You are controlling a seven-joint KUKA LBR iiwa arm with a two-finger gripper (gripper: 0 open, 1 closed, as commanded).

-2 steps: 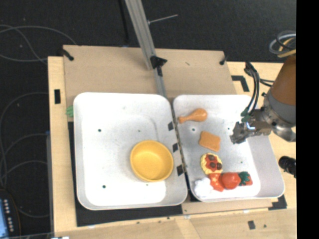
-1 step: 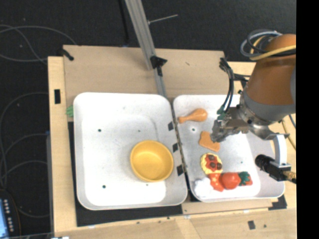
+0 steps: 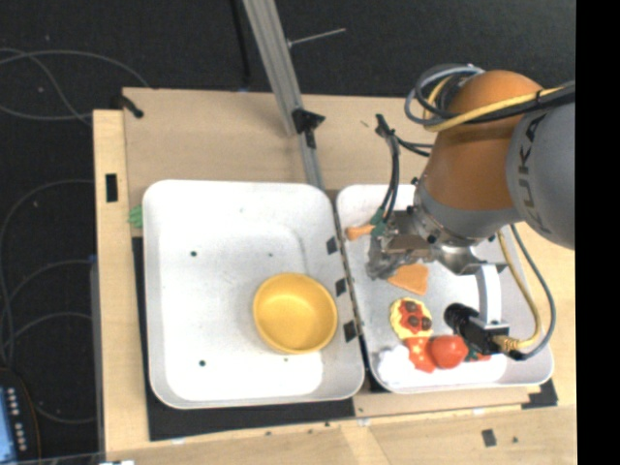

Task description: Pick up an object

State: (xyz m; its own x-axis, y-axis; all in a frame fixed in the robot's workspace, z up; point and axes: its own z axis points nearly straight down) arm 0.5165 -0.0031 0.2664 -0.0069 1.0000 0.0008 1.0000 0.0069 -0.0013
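While the pincer [image 3: 387, 252] state is unclear, two white bins [image 3: 194, 260] sit on a tan bench [image 3: 213, 134].

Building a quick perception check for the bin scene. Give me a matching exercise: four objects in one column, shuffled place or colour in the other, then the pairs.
Things:
1. bowl
2. wedge-shaped piece
3. round tomato-like item
4. gripper

Descriptions:
A. red, near the front edge of the right bin
B. yellow, sitting in the left bin
C. orange, just right of the gripper
D. hanging over the right bin, close to the divide between the bins

Pairs: 1-B, 2-C, 3-A, 4-D
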